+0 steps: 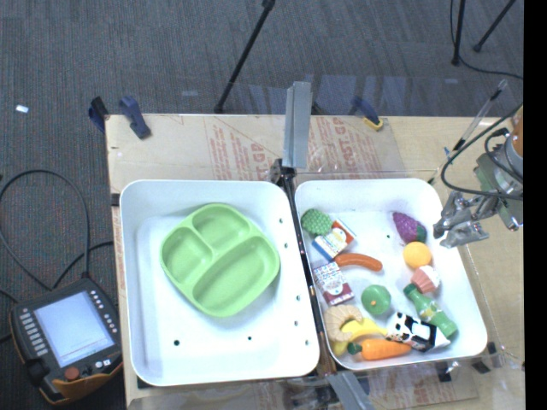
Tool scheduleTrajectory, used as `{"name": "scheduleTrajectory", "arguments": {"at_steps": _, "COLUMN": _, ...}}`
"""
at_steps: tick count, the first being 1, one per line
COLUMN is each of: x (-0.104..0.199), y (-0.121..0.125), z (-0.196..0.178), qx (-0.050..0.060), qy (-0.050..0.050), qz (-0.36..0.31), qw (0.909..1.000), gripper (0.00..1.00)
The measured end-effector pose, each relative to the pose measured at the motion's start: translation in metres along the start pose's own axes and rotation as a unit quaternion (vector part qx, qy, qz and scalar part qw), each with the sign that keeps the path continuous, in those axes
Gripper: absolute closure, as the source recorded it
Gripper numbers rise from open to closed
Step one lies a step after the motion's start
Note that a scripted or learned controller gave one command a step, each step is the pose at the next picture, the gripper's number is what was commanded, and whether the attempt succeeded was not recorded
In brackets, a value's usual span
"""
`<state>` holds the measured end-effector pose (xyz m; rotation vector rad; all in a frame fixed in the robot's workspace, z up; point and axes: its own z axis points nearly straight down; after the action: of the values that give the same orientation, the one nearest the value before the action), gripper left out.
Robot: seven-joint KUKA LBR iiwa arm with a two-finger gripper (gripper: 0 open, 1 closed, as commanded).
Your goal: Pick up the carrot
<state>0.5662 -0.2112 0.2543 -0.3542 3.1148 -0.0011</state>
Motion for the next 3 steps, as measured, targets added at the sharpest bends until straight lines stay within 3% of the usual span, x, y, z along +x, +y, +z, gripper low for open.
{"name": "scheduleTrajectory", "arguments": {"at_steps": 1, "x": 0.045, "y": 0.013, "z": 0.166, "qx": -0.004, "qy": 0.005, "qz": -0.052, "qw": 0.9986, "gripper": 1.0}}
{"name": "scheduleTrajectory", "arguments": {"at_steps": 2, "x": 0.044, "y": 0.013, "z": 0.165, "qx": -0.002, "qy": 0.002, "qz": -0.052, "qw": 0.9986, "gripper": 0.0}}
{"name": "scheduleTrajectory", "arguments": {"at_steps": 3, "x": 0.034, "y": 0.02, "z": 0.169, "qx": -0.002, "qy": 0.004, "qz": 0.157, "qw": 0.9875, "gripper": 0.0}}
